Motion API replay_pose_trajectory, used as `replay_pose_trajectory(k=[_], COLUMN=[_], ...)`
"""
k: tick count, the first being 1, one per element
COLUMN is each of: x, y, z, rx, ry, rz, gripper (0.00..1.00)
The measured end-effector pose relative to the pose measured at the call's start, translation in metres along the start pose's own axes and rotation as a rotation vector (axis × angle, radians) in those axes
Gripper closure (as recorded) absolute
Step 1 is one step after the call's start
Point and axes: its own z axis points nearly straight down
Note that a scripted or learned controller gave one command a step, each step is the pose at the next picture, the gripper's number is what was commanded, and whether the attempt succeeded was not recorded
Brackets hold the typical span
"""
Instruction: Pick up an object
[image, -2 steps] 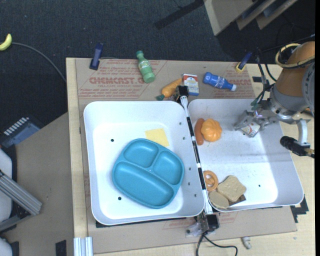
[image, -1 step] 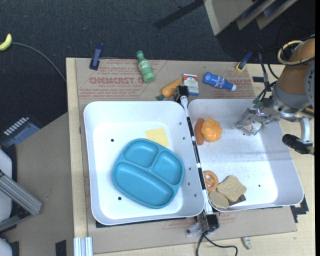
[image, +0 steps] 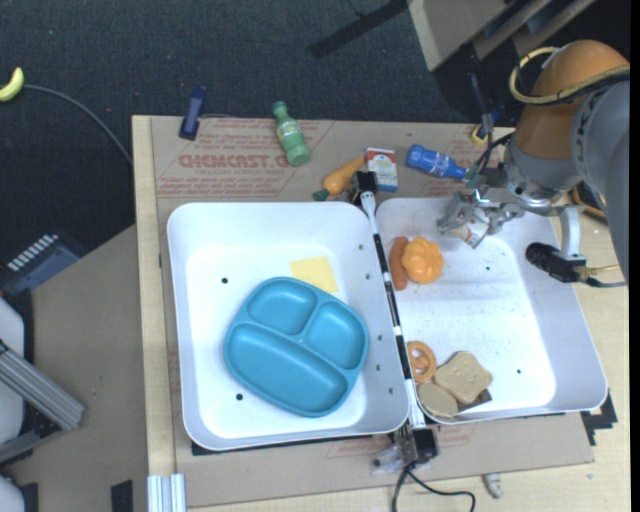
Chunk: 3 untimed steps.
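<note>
I see two white bins side by side: the left bin (image: 190, 300) holds a blue divided plate (image: 295, 345) with a yellow cheese slice (image: 314, 272) at its far edge. In the right bin (image: 560, 340), an orange toy pumpkin (image: 421, 259) lies near the divider, toward the far end. A bread slice (image: 462, 377) and a pretzel (image: 420, 359) sit at the near corner. The gripper (image: 478, 222) hangs over the right bin's far end, to the pumpkin's right and apart from it, fingers spread, nothing between them. Beyond the bins lie a green bottle (image: 291, 135) and a blue bottle (image: 434, 161).
</note>
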Motion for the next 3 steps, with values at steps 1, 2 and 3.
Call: replay_pose_trajectory(k=[1,2,3], x=[0.074,0.118,0.142], y=[-0.006,-0.065,-0.117], z=[-0.055,-0.064,-0.077], rx=[-0.001,0.005,0.006], ry=[0.001,0.002,0.002], rz=[-0.001,0.000,0.001], gripper=[1.00,1.00,1.00])
